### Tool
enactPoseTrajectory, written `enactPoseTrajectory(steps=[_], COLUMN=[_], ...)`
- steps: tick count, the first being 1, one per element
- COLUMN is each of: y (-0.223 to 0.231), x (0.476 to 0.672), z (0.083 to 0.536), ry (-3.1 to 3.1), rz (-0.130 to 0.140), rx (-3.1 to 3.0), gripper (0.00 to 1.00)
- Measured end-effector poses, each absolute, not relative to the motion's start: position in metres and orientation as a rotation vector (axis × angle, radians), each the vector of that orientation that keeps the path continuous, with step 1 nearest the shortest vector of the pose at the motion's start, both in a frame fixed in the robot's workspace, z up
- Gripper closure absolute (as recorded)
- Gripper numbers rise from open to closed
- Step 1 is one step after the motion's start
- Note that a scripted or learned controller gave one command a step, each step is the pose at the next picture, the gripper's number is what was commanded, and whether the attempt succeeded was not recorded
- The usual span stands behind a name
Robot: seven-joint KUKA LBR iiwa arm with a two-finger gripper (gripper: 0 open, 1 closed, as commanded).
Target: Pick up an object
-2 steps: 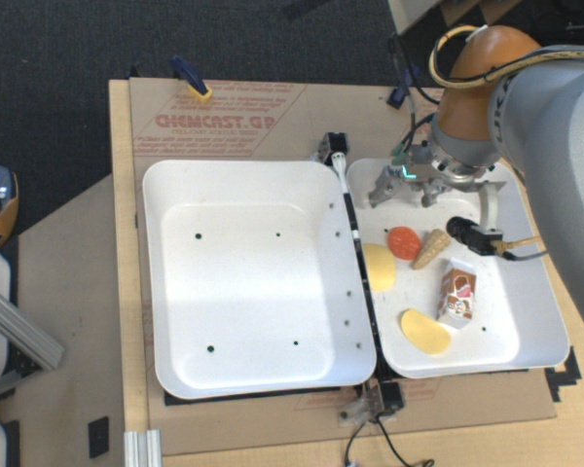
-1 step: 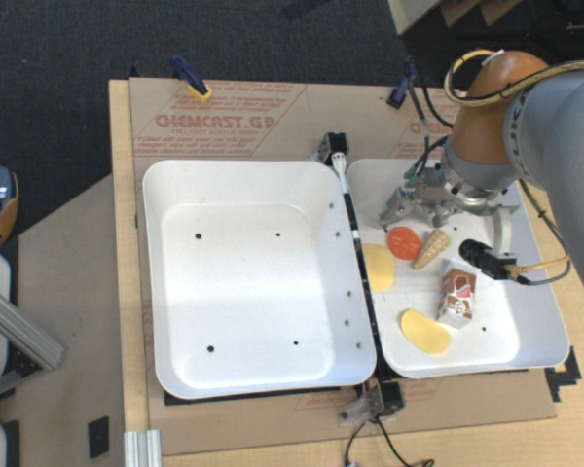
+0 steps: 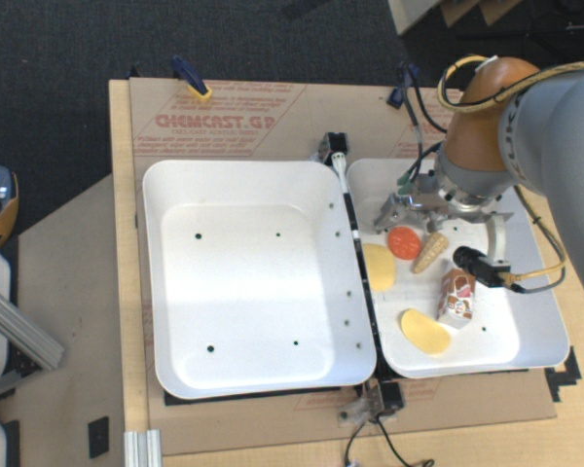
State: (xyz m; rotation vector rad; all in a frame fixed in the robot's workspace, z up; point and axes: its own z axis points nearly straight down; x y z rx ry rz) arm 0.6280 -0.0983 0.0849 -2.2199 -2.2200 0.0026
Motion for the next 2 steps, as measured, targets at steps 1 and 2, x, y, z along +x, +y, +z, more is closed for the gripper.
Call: enactPoseTrajectory(steps=[1,2], y=[-0.0987,-0.0986], x=[0.6290,0.6288], z=[0.0956,0.0948], ry=[-2.220,-2.219], rz=[-0.001,0.000], rx=[-2.223,-2.223], gripper=[1.00,0.00])
